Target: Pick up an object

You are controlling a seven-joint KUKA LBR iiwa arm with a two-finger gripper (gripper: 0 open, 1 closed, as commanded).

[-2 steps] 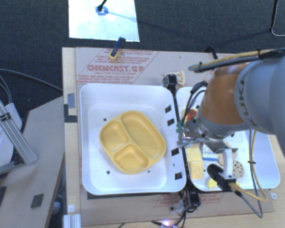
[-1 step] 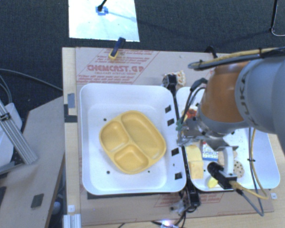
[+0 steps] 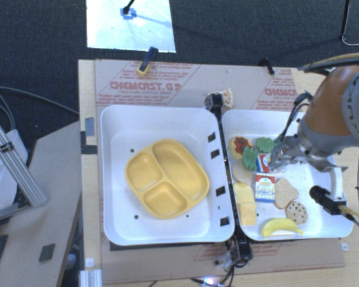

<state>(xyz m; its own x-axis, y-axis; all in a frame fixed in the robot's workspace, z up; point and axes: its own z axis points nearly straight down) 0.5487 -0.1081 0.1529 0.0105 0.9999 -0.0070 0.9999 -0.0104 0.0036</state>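
A toy banana (image 3: 281, 227) lies at the right bin's (image 3: 329, 232) front edge. Behind it, the gripper (image 3: 277, 156) reaches among the small carton (image 3: 264, 187), cookie (image 3: 295, 211) and green pieces (image 3: 251, 158); its grasp cannot be told.

robot lab, test bench (image 3: 167, 76), cables (image 3: 24, 94)
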